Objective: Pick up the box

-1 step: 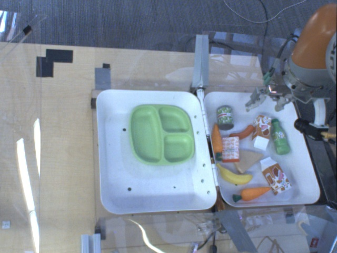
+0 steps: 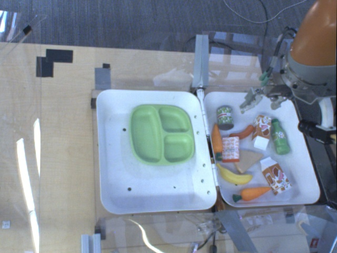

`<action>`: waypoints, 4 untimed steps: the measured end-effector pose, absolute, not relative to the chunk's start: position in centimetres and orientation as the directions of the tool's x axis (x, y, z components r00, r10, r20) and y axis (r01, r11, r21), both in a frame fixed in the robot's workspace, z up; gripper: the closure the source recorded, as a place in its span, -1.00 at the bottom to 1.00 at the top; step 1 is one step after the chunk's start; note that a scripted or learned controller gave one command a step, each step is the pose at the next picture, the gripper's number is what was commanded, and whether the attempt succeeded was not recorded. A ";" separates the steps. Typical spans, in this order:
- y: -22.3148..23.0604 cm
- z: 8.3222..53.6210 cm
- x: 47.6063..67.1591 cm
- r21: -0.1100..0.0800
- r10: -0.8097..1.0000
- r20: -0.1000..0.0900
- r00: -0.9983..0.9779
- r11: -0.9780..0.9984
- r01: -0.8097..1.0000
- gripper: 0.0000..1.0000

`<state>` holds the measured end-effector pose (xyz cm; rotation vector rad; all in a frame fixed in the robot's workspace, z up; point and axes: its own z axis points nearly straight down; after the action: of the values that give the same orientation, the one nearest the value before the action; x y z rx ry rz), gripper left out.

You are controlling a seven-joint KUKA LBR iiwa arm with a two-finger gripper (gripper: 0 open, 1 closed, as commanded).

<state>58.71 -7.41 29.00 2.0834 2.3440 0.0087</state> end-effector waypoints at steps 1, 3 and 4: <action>-11.3 16.7 54.1 0.004 0.964 -0.001 -0.265 0.265 0.964 -1.00; -10.8 9.5 59.0 0.024 0.942 -0.011 -0.335 0.335 0.942 -1.00; -10.7 10.9 59.2 0.031 0.942 -0.013 -0.335 0.335 0.942 1.00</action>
<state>59.25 -10.75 10.86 1.7949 2.5437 0.0286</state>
